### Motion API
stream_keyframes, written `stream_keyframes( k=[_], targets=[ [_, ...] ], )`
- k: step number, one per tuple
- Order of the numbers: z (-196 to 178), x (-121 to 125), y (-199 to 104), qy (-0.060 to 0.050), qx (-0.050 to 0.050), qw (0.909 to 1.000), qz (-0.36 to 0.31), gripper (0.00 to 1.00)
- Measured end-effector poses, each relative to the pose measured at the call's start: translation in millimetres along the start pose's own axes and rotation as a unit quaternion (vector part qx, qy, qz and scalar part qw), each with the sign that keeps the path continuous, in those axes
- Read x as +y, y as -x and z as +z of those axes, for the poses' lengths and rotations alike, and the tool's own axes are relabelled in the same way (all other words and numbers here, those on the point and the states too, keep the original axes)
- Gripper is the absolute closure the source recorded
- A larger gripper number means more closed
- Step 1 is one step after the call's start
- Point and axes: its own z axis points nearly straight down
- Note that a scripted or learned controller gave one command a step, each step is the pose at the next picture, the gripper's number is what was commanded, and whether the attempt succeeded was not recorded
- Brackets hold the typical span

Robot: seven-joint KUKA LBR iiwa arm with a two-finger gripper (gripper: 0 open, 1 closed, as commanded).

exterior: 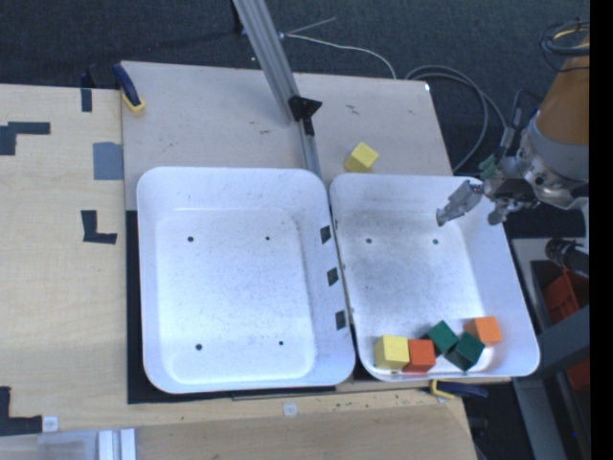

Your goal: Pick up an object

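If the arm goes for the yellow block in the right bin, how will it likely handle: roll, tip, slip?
The yellow block looks flat-faced and cube-like, so it should sit stable, not roll. It probably stays rigid when squeezed. It sits against the orange block near the bin wall, so a push would likely shove its neighbour too.

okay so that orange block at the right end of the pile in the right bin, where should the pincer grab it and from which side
Take the orange block from straight above, by its near and far faces. A green block crowds its left-front corner and the right bin's wall rises close on its right, so those sides look cramped; the top is exposed.
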Motion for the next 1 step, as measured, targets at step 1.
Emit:
stream_keyframes(
  k=[1],
  targets=[
    [63.3, 50.5, 17.1, -0.001, -0.001, 1.0, 0.0, 0.0]
  ],
)
